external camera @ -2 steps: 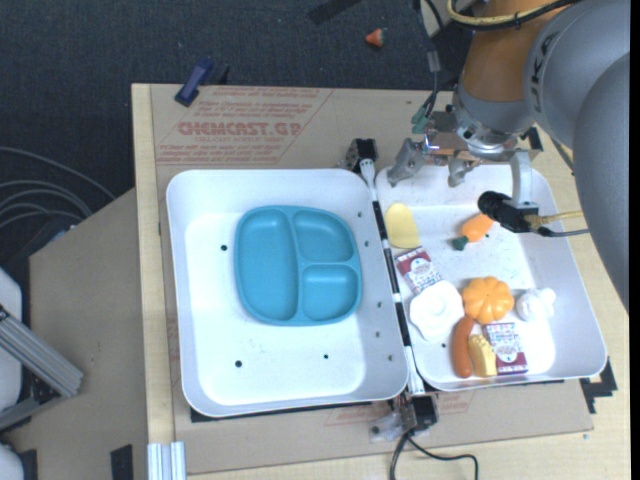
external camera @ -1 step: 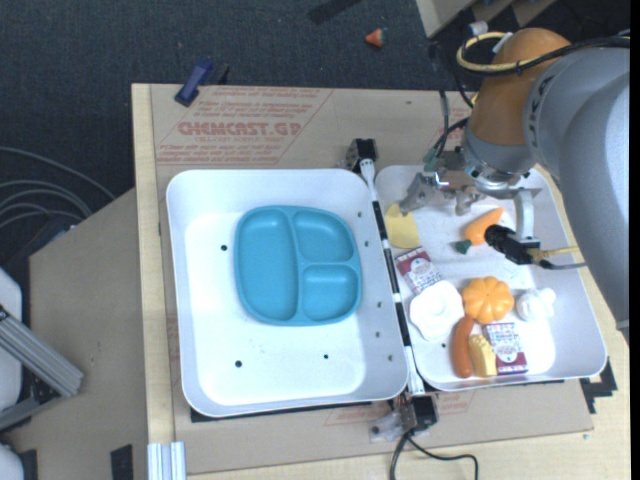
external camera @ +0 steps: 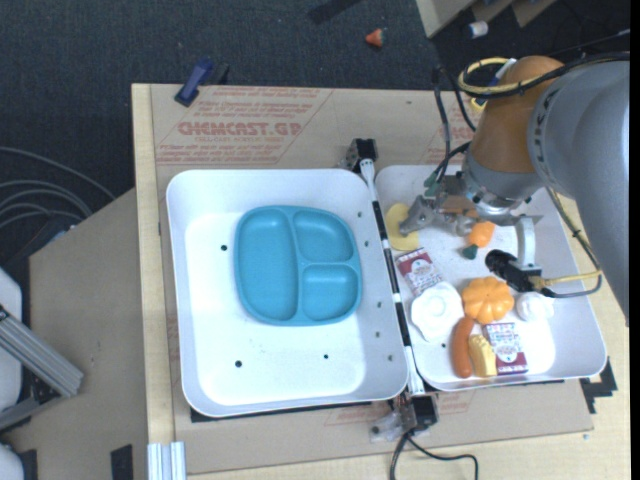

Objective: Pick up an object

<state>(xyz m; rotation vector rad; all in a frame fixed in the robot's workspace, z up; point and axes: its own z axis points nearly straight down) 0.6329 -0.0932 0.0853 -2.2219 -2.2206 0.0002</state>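
Observation:
My gripper [external camera: 432, 211] hangs low over the far left part of the right bin [external camera: 585, 343], under the orange wrist band. Just left of it lies a flat yellow piece [external camera: 401, 224], and a small orange ball [external camera: 482, 234] lies just to its right. Toward the front of this bin are a red and white packet [external camera: 413, 266], a white fried egg [external camera: 435, 309], an orange pumpkin [external camera: 487, 298], a sausage [external camera: 461, 347] and a red carton [external camera: 505, 349]. I see nothing held in the gripper.
The left bin [external camera: 200, 368] holds a blue divided plate [external camera: 297, 264]. A black clip [external camera: 362, 153] sits at the far end of the ridge between the bins. A small white piece [external camera: 536, 307] lies right of the pumpkin. The grey arm covers the right bin's far right corner.

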